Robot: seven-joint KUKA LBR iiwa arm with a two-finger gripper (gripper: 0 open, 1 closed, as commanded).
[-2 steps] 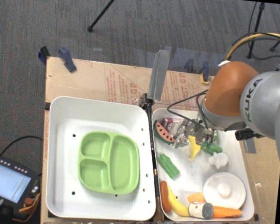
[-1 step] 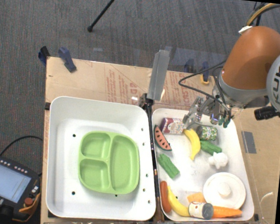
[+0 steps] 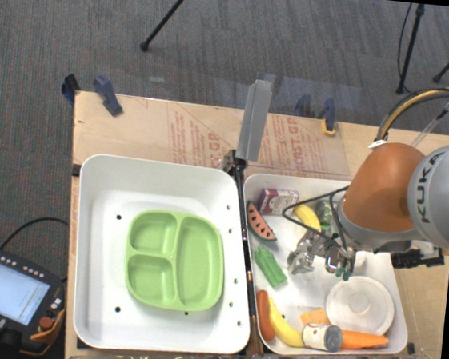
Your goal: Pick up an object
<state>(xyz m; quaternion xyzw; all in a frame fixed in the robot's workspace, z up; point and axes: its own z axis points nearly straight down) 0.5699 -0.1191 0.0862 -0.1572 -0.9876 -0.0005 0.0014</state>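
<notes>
The grey arm with its orange band [image 3: 385, 185] reaches into the right bin [image 3: 400, 309] from the right. My gripper [image 3: 319, 264] hangs over the bin's middle, open, with bare white floor showing between its fingers [image 3: 300, 261]. Just left of it lies a green pickle-shaped toy [image 3: 270, 267]. A small yellow piece [image 3: 308, 217] sits just above the gripper, partly behind cables. A white bowl [image 3: 360, 304] stands to its lower right. Nothing is held.
The right bin also holds a watermelon slice [image 3: 261, 222], a purple carton [image 3: 276, 201], a hot dog [image 3: 265, 314], a banana [image 3: 284, 326], a small can [image 3: 321, 337] and a carrot [image 3: 364, 340]. A green divided plate [image 3: 175, 260] lies in the left bin [image 3: 102, 193].
</notes>
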